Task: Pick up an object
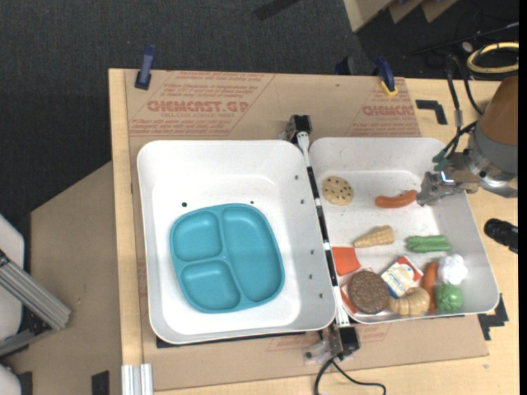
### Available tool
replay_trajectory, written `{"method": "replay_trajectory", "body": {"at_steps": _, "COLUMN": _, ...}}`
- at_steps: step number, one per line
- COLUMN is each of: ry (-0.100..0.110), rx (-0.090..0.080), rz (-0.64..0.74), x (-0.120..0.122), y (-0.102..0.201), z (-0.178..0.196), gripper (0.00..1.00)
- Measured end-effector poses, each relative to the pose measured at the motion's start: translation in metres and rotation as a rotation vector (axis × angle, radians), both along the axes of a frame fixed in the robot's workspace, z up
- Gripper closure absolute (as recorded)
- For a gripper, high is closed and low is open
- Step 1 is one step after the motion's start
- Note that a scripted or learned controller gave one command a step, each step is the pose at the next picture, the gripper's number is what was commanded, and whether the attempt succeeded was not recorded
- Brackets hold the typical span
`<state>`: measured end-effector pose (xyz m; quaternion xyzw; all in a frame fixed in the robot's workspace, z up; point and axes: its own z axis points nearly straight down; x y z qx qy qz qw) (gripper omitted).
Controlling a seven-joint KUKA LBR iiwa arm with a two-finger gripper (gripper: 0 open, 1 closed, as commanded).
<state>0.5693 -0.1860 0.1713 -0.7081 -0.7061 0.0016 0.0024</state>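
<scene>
Your nearest candidate for the pick is the toy hot dog (pixel 396 199), a red-orange sausage lying flat in the far part of the right bin (pixel 375 148), with its right end just beside the claw (pixel 430 189). The claw sits low at the bin's right side, at the end of the grey arm (pixel 494 142) coming in from the right, and you cannot tell whether its fingers are spread or pressed together; nothing shows clearly between them. To the left of the hot dog lies a round cookie (pixel 337 190) with dark chips, close to the divider between the bins. Nearer you in the same bin you have a pale corn cob (pixel 375 237) in the middle and a green bean pod (pixel 427 243) to its right. The near end of the bin is crowded: an orange wedge (pixel 346 260) at the left, a brown burger patty (pixel 367 291), a small carton (pixel 401 276) with a red and white label, a carrot (pixel 431 275), a white cauliflower piece (pixel 454 268) and a green broccoli piece (pixel 449 298), most of them touching. In the left bin (pixel 156 179) a teal divided plate (pixel 227 256) lies alone, well apart from the claw. Both bins rest on a brown cardboard-covered worktop (pixel 206 105).
</scene>
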Motion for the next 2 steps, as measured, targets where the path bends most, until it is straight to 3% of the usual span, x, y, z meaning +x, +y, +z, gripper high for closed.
{"method": "replay_trajectory", "body": {"at_steps": 1, "ry": -0.004, "rx": -0.001, "rz": 0.002, "x": 0.003, "y": 0.001, "z": 0.0, "gripper": 0.0}}
{"method": "replay_trajectory", "body": {"at_steps": 2, "ry": 0.0, "rx": 0.0, "rz": 0.0, "x": -0.038, "y": -0.002, "z": -0.09, "gripper": 0.0}}
